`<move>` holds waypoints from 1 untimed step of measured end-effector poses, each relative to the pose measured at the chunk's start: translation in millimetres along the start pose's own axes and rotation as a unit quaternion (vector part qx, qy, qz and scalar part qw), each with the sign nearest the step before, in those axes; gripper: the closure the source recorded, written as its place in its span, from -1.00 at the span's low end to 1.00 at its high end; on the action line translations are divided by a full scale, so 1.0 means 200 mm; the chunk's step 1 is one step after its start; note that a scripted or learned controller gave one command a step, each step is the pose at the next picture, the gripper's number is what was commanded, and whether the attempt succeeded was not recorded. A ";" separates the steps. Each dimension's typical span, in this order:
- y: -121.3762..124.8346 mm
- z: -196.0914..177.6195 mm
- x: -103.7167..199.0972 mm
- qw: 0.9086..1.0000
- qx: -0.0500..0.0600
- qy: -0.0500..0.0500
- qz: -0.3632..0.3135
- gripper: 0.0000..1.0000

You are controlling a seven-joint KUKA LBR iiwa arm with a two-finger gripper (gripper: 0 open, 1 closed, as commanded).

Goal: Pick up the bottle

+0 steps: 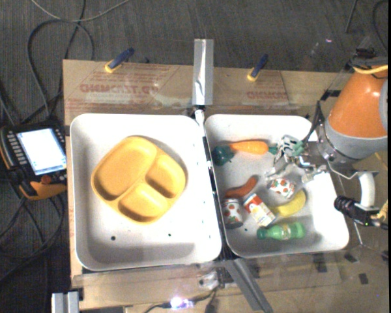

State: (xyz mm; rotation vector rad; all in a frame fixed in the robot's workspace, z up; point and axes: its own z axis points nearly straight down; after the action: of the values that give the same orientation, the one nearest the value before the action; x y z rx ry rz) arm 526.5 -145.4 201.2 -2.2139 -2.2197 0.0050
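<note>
- Lying on its side near the lower edge of the right bin, the bottle is green with a yellowish body, its cap toward the left.
- Just above it sit a banana and a small carton; whether either touches the bottle cannot be told.
- Left of the carton stands a small can, with a sausage above it.
- A spotted round item rests above the banana.
- A carrot lies near the bin's upper edge.
- The gripper is at the upper right of this bin, well apart from the bottle; how it stands cannot be told.
- The left bin bears a yellow divided tray.
</note>
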 end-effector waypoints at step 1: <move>-0.12 0.53 0.16 0.998 0.000 0.001 0.065 -1.00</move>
State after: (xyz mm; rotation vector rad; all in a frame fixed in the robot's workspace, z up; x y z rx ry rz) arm 502.5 -112.8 94.8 -2.3537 -2.0694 0.0039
